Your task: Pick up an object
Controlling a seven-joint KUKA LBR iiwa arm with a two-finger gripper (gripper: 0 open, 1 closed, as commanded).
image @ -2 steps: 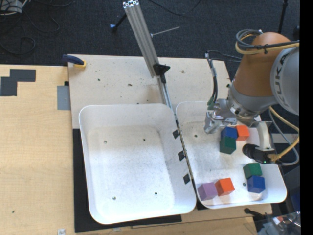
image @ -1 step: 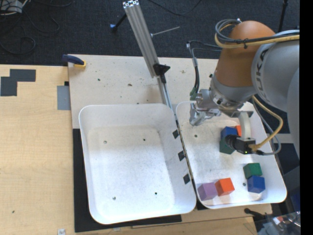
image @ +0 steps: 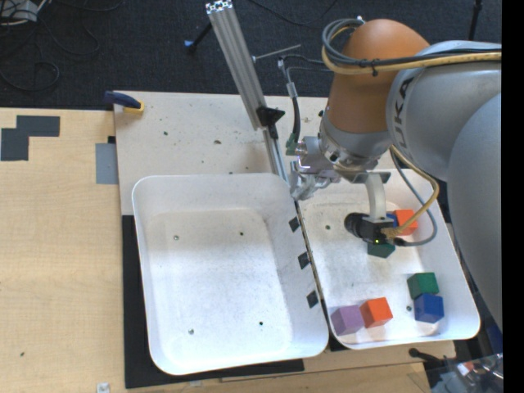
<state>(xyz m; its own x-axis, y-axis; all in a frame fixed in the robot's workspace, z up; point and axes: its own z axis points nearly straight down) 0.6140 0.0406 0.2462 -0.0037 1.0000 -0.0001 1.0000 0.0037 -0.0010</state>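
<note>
My gripper [image: 304, 187] hangs from the grey and orange arm over the rim between the two bins, near their far end. In the right bin [image: 458, 322] lie several small blocks. A purple block [image: 346, 318] and an orange block [image: 377, 310] sit side by side near the front. Further right, a green block [image: 422, 284] stands just behind a blue block [image: 428, 307]. To the gripper's right, an orange block [image: 404, 220] and a dark green block [image: 381, 250] lie mid-bin. I see nothing held in the gripper.
The left bin [image: 164, 211] lies beside the right one, sharing a rim with black clips [image: 304, 259]. A slanted aluminium post [image: 246, 80] rises behind the gripper. A blue and yellow clamp [image: 123, 101] sits at the bench's far left corner.
</note>
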